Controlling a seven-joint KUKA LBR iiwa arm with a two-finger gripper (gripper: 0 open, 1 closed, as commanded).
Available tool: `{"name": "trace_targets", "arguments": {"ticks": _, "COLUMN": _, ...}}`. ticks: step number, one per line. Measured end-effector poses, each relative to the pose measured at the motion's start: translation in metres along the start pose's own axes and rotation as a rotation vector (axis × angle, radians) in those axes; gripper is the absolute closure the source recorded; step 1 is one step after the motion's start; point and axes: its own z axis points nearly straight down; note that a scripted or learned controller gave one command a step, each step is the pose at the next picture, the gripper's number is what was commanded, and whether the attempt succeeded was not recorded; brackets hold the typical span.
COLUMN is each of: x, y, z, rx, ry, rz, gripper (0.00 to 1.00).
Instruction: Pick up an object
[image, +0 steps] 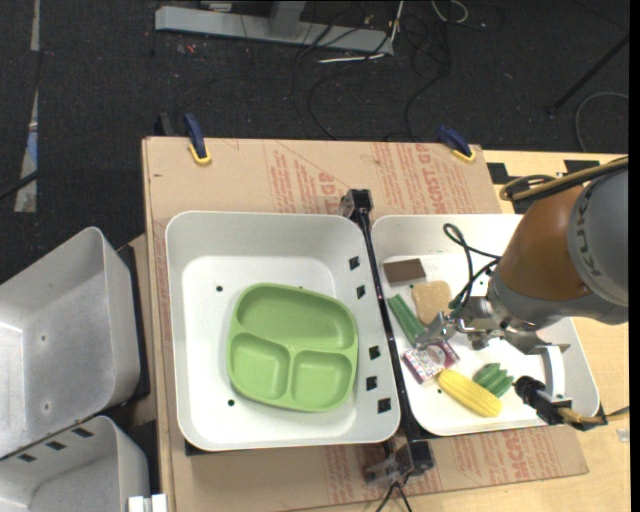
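The left bin (190, 300) carries a green plate (292, 347) with three compartments, lying near its middle; the right bin (480, 230) carries a brown block (404, 269) and tan sponge (432, 299) toward its left edge, a green stick (404, 317) beside them, a corn cob (469, 392) near the front edge; the gripper (443, 335) hangs over a purple packet (426, 362).

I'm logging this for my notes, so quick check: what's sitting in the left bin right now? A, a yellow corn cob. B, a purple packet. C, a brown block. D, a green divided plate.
D: the green divided plate lies flat in the left bin, while the corn cob, brown block and purple packet all sit in the right bin.
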Motion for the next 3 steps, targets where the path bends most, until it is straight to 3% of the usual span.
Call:
{"name": "trace_targets", "arguments": {"ticks": 1, "x": 0.001, "y": 0.003, "z": -0.012, "rx": -0.009, "ry": 0.001, "rz": 0.001, "gripper": 1.0}}
{"name": "trace_targets", "arguments": {"ticks": 3, "x": 0.009, "y": 0.011, "z": -0.132, "rx": -0.002, "ry": -0.004, "rz": -0.005, "gripper": 1.0}}
